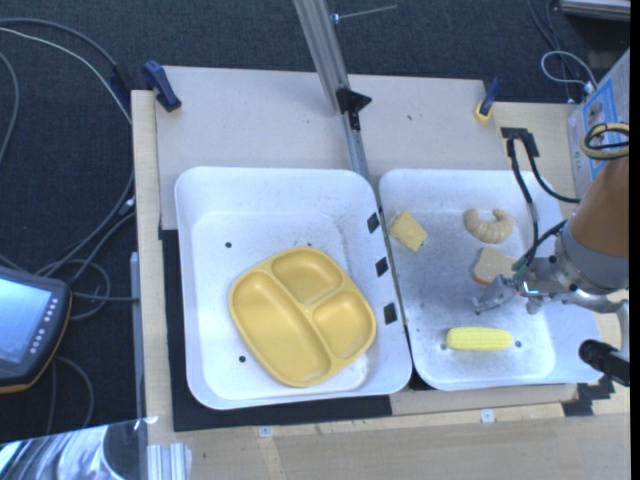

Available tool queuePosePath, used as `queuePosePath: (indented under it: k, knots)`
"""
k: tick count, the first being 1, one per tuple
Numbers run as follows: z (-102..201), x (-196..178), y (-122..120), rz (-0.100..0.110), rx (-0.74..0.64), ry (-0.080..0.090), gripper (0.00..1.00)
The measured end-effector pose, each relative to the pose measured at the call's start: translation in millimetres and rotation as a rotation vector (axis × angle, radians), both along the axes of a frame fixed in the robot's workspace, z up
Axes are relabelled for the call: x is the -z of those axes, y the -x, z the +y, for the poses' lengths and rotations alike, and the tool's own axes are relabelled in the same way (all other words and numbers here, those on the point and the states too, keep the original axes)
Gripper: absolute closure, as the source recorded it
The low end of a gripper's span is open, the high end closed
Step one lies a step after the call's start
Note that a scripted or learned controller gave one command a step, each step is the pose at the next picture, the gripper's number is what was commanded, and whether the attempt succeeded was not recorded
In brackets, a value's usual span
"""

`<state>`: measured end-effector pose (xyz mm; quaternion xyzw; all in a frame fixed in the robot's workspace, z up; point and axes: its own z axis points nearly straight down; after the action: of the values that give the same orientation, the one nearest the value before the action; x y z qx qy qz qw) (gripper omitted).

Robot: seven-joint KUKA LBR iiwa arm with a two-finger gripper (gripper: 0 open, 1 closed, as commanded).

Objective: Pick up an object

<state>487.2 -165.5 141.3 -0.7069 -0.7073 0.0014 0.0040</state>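
Two shallow white bins are sitting side by side, the left bin (200, 268) holding a yellow three-part plastic plate (302, 314). Relative to the yellow corn cob (479, 340) lying in the right bin (432, 366), the gripper (508, 293) is hovering just above with fingers apart, gripping nothing; a tan block (491, 264) and a curled beige croissant (488, 225) are lying beyond it, a yellow cube (407, 231) up-left

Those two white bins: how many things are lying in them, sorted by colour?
Yellow: 3, the divided plate in the left bin, the corn cob and the small yellow block in the right bin.
Tan: 2, the croissant and the bread-like piece by the gripper.
Total: 5.
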Motion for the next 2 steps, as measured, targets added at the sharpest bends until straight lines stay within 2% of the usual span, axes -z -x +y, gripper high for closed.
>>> queuePosePath:
  k: [1,2]
  knots:
    - [0.9,52.0,1.3,0.000,0.000,0.000,0.00]
    - [0.7,38.0,-0.6,-0.008,-0.001,0.002,1.00]
